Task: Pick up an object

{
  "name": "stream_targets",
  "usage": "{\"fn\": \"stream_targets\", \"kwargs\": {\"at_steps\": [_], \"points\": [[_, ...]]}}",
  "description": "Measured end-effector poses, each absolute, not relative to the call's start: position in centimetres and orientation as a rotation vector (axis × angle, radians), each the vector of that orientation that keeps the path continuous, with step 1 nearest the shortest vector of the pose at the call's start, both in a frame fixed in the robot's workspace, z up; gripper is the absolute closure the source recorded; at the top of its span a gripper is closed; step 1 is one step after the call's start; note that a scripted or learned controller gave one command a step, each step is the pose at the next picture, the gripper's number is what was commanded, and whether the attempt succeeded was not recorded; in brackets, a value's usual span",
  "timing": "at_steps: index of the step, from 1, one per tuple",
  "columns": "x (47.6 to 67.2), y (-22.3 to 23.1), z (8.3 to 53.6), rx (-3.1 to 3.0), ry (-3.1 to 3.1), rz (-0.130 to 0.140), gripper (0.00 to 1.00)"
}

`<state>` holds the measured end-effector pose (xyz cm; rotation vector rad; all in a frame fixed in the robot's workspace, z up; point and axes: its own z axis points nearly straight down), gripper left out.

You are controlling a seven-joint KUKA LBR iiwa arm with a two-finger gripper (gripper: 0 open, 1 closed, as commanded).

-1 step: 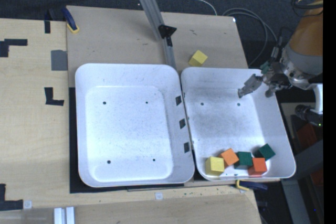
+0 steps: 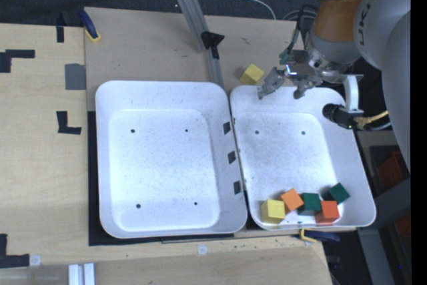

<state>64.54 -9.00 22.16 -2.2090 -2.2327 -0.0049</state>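
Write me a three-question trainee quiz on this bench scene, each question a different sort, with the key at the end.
1. True or false: the gripper holds a block between its fingers.
2. Multiple choice: where do the blocks in the right bin lie? A) along its far edge B) in its near corner, clustered C) spread evenly across its floor
3. Fill in: the block lying on the bench outside both bins, just beyond the right bin's far edge, is coloured ____.

Key
1. False: the fingers are spread above the bin's far edge with nothing between them.
2. B: a yellow block, orange block, two green blocks and a red-orange block huddle there.
3. Yellow: the stray yellow block.
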Motion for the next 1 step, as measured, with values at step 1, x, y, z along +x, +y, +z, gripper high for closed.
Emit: {"fn": "stream_targets", "kwargs": {"at_steps": [1], "points": [[68.05, -10.28, 26.10, -2.221, -2.229, -0.004, 0.00]]}}
